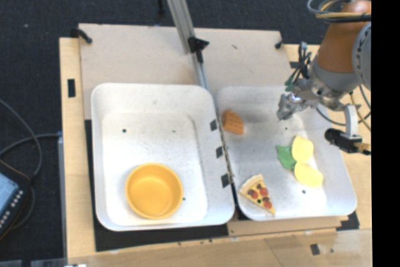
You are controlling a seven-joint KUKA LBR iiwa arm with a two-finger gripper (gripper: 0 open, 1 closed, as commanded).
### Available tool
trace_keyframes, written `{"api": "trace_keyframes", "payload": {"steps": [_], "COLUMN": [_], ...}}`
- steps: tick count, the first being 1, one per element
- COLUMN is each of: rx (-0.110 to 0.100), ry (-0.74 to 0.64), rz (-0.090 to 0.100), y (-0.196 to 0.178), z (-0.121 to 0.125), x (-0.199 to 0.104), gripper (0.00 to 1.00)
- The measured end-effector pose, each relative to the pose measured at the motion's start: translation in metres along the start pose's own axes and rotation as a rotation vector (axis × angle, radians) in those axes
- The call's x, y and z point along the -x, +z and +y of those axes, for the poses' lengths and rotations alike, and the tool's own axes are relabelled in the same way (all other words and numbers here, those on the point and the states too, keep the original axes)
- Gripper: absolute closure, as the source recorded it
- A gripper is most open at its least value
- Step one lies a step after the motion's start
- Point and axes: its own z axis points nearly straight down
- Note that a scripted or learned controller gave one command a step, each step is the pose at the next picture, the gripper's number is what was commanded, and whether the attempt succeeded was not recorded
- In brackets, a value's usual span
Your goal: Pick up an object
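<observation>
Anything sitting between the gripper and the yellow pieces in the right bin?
Nothing visible. The gripper hangs over bare bin floor, just up-view of the two yellow pieces; the green piece lies beside them, not in between.

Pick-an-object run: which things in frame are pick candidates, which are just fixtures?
Candidates:
- yellow bowl, left bin
- bread piece, right bin
- pizza slice, right bin
- two yellow pieces on a green piece, right bin

Fixtures:
- left bin
- right bin
- metal pole
- end effector, over right bin
</observation>
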Motion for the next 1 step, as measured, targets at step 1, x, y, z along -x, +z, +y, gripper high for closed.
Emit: {"api": "trace_keyframes", "payload": {"steps": [1], "rx": [0.001], "ry": [-0.003], "rz": [0.000], "y": [-0.0587], "z": [-0.0033], "x": [-0.0037], "gripper": [1.00]}}
